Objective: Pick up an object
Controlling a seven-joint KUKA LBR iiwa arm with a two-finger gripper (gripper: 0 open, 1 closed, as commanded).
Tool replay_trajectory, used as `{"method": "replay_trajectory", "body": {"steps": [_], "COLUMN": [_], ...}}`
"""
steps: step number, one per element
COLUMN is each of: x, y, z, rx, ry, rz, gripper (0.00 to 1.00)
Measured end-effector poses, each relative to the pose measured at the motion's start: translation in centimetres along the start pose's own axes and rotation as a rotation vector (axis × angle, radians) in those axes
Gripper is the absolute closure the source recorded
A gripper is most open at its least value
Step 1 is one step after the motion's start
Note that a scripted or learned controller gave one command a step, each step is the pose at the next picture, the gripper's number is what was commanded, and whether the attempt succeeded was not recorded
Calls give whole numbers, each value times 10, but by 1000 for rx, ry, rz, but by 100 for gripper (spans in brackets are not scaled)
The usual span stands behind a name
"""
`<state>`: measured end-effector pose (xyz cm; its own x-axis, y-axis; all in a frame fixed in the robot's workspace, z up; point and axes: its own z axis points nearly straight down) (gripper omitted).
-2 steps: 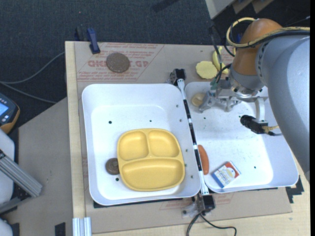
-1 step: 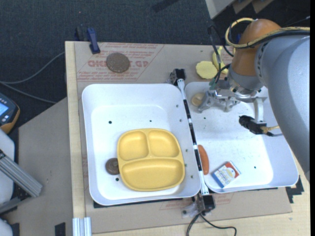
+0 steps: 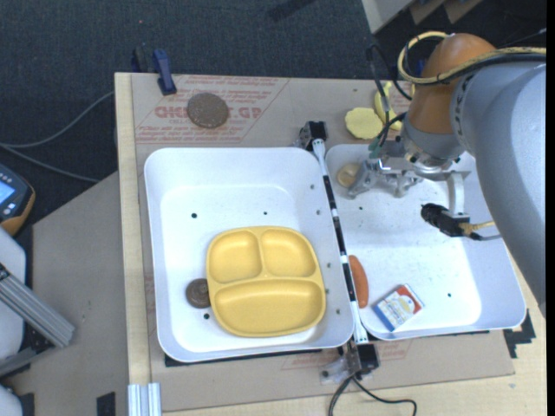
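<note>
Camera view: gripper [image 3: 382, 183] at right bin's [image 3: 451, 319] far-left corner, jaw state unreadable, cannot tell. Small tan object [image 3: 348, 176] lies just left of it, against the corner wall. Orange sausage [image 3: 358, 281] along left edge, long axis far-to-near; carton [image 3: 397, 306] near edge.
</note>
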<state>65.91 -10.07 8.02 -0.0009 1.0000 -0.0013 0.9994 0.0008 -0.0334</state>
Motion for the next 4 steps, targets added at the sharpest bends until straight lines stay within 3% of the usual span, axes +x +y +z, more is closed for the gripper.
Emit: {"method": "replay_trajectory", "body": {"steps": [4], "x": [1], "y": [0], "z": [0], "rx": [0], "ry": [1], "rz": [0], "gripper": [0]}}
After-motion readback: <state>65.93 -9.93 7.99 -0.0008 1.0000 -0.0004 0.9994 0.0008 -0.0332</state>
